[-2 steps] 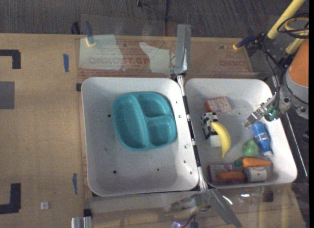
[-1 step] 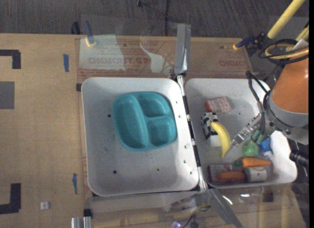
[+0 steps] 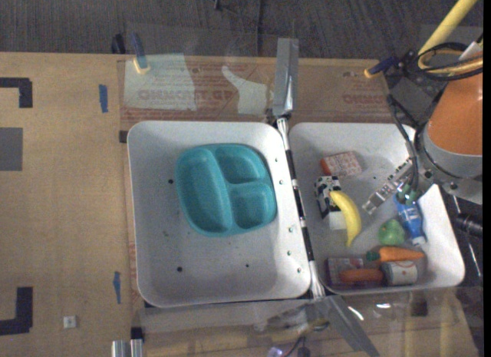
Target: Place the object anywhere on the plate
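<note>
A teal plate [image 3: 226, 188] with three compartments lies in the left bin [image 3: 153, 256], with nothing on it. My gripper [image 3: 390, 186] hangs over the right bin [image 3: 449, 263], just above and left of a blue bottle [image 3: 411, 222] and right of a banana [image 3: 349, 214]. Close below it lies a green item [image 3: 391, 232]. Nothing shows as held. The grey arm with its orange band [image 3: 460, 114] comes in from the right and hides the bin's far right corner.
The right bin also holds a pinkish box [image 3: 342, 164], a black-and-white toy [image 3: 325, 192], a carrot [image 3: 399, 254], an orange packet [image 3: 357, 276] and a small can [image 3: 401, 272]. A metal divider [image 3: 295, 202] separates the bins.
</note>
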`<state>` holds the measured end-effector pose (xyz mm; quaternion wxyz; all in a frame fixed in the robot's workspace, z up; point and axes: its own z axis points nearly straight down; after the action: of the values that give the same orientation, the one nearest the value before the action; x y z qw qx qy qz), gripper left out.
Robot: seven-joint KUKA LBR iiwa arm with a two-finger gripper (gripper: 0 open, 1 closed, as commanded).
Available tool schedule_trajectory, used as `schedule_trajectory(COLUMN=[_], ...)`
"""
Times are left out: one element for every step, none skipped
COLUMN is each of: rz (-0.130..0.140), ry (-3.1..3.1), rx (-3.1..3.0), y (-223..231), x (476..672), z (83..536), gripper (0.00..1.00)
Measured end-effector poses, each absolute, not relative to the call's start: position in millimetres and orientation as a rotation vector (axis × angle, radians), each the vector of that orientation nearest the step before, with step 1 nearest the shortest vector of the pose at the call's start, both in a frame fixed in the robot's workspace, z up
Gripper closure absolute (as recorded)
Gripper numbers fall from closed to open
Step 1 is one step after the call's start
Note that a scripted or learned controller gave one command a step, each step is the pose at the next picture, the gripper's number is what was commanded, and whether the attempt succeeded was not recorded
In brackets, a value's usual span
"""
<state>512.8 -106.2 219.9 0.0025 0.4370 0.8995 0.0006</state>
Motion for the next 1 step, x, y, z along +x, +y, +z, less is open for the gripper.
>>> schedule_trajectory(rz=[0.002], ry=[2.792], rx=[1.428], y=[-83.8], x=[533.8], z=[237.9], gripper=[1.0])
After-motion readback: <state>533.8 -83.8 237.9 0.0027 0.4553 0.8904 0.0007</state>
